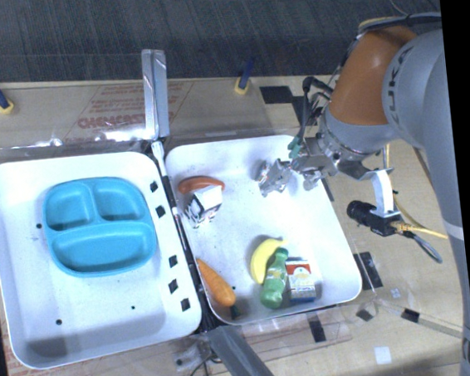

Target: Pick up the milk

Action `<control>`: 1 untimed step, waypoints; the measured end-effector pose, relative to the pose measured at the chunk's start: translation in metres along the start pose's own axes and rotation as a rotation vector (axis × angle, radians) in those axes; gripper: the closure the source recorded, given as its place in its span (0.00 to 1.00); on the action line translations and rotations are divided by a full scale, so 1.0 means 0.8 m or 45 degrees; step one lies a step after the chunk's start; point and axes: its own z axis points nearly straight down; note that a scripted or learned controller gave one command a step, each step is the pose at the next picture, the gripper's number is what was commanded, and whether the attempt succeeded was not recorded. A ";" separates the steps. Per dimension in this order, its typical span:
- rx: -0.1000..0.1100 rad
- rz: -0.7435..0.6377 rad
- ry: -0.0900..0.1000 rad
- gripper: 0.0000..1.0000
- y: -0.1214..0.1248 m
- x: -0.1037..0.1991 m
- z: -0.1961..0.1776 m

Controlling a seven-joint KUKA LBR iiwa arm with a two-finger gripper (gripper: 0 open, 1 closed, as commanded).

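Bins sit side by side on the bench, seen from the fixed overhead camera. The left bin (8,248) carries a blue divided plate (99,225), lying flat toward its upper half. The right bin (325,215) holds the rest of the items. The milk (301,279), a small carton with red and white print, lies near that bin's lower right corner, just beside a green bottle (273,284) on its left. A banana (263,258) rests against the top of the green bottle. A carrot (217,284) lies along the bin's lower left wall. Near the upper left of the same bin sits a small white container (204,203), with a hot dog (199,183) just above it.

The arm enters from the right. Its gripper (288,174) hangs over the upper right part of the right bin, well apart from the milk, with nothing between its fingers. The fingers appear spread apart, pointing left across the bin floor.
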 end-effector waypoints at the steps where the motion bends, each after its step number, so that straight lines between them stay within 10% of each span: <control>1: 0.001 0.076 0.000 0.00 0.046 -0.023 0.116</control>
